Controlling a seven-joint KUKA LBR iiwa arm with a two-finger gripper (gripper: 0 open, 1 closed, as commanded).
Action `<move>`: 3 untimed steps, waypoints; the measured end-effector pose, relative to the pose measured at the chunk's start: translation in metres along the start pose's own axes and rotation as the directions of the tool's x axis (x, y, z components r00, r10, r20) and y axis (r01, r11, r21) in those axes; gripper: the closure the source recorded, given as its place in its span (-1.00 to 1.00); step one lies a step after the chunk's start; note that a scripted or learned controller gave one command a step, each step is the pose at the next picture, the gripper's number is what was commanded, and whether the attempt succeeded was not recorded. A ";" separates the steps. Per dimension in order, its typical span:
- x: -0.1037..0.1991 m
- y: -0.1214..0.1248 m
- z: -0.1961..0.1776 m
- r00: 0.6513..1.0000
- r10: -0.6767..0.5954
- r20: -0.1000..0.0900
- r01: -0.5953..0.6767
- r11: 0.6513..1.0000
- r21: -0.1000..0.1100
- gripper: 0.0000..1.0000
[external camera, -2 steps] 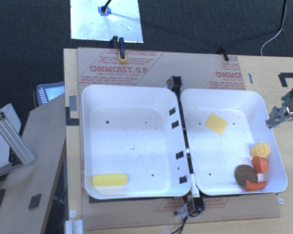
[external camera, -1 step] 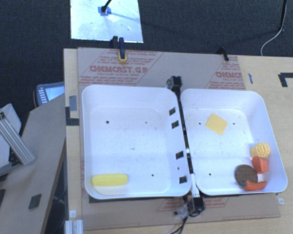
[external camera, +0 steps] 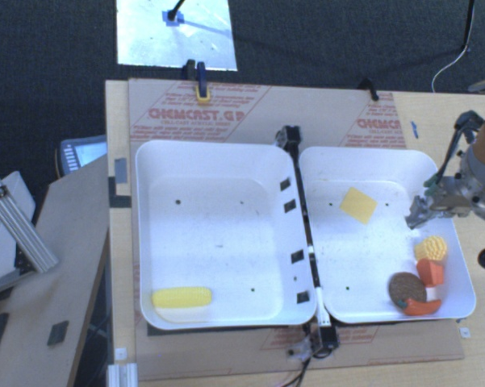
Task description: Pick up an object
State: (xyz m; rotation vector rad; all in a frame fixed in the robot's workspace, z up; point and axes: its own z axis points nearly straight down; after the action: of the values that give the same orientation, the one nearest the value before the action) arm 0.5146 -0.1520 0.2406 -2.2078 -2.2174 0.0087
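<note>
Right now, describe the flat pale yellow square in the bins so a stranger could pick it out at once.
Start at the right-hand shallow white bin of the two side by side. The flat pale yellow square lies alone on its floor in the far half, turned like a diamond. Unlike the cluster of a bumpy yellow corn piece, orange pieces and a brown disc in the near right corner, it is thin, smooth and touches nothing.

**One fixed camera, high above the bench, looking down at a slant**

The single view looks down from above on the bench (external camera: 250,103) and takes in both white bins whole: the left bin (external camera: 145,216) toward 9 o'clock, the right bin (external camera: 460,297) toward 3 o'clock. It stands well back, so dark floor shows toward 12 o'clock. The arm (external camera: 484,168) enters at 3 o'clock.
</note>
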 end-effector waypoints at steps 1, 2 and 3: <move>-0.039 -0.030 -0.118 1.000 0.007 0.011 -0.007 1.000 -0.026 1.00; -0.055 -0.030 -0.159 1.000 0.004 0.009 -0.004 1.000 -0.020 1.00; -0.037 -0.029 -0.006 1.000 0.003 0.001 -0.003 1.000 -0.003 1.00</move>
State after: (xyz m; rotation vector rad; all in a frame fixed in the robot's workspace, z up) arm 0.4857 -0.1888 0.2465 -2.2127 -2.2166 0.0064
